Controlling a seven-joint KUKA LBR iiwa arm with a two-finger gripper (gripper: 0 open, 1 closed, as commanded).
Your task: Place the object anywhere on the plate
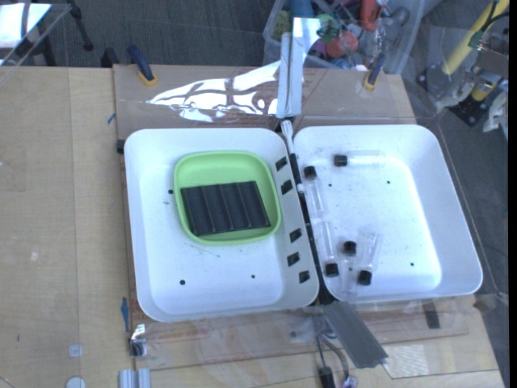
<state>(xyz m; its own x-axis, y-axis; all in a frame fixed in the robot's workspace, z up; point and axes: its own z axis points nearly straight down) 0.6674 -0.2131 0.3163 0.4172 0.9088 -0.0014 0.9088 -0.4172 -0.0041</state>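
Note:
A light green square plate [187,170] with rounded corners sits in the left white bin [149,241], slightly above the bin's middle. A black ridged rectangular object [224,208] lies flat on the plate, covering its lower half and reaching close to the front rim. The plate's upper part is bare green.
The right white bin [428,217] holds several clear tubes with black caps [349,248], mostly along its left side and front. Black clips [292,234] line the divider between the bins. A clear box of colourful items [347,10] stands behind, beside shiny foil [218,99].

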